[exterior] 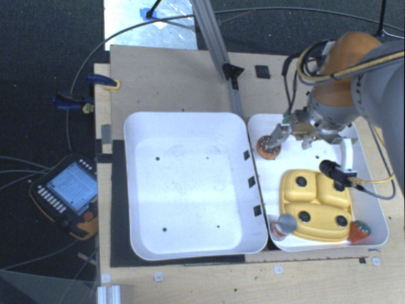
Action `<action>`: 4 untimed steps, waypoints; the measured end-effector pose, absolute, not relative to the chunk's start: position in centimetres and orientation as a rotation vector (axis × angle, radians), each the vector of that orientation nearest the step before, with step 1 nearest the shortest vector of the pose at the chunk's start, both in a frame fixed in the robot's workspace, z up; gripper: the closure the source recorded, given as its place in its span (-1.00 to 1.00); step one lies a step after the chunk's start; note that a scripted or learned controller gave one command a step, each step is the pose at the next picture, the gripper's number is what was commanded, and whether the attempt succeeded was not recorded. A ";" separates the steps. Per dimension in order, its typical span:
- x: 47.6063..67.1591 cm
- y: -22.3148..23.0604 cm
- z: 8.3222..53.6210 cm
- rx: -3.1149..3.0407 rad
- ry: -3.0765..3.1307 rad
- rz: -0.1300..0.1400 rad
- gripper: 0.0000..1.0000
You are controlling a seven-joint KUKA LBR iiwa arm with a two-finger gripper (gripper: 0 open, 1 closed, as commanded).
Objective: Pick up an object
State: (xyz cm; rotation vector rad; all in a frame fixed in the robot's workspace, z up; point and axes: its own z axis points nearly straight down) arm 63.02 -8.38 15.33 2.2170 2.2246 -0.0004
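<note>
**Obs. 1:** Dark carpeted floor surrounds the desk [171, 81]; cables trail across it, and a teach pendant [66, 192] lies off the desk's left edge with its screen lit. Two white bins sit side by side on the desk. The left bin [136, 233] has a bare floor. All the candidate objects are in the right bin [380, 223].

**Obs. 2:** Contents of the right bin?

**Obs. 1:** A large yellow moulded piece [314, 206] with dark spots fills the lower half. A small grey round item [286, 223] touches its lower-left corner, and something red [359, 231] sits at its lower-right corner against the bin wall. A small brown-and-orange round object [268, 148] rests near the upper-left corner, apart from the yellow piece.

**Obs. 2:** Task progress?

**Obs. 1:** Judged not done. Every object appears to rest on the bin floor; nothing looks lifted. What remains is the grasp itself and the lift.

**Obs. 2:** Arm pose?

**Obs. 1:** It reaches in from the right, orange band high at the upper right, wrist angled down and leftward over the upper half of the right bin. The claw [276, 137] ends just above and beside the brown-and-orange object, seemingly touching or nearly so. A black cable connector [334, 171] hangs from the wrist over the yellow piece.

**Obs. 2:** Claw open or closed?

**Obs. 1:** Cannot tell; the tip is too small and blurred. I cannot confirm it holds anything. My reading: the brown-and-orange object is the likely target, with the attempt at approach or contact stage.
</note>
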 end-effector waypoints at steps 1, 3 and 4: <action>63.9 -9.0 10.8 2.216 2.220 0.000 -1.00; 64.5 -9.1 10.4 2.212 2.210 0.021 1.00; 65.7 -9.0 16.0 2.211 2.224 0.007 1.00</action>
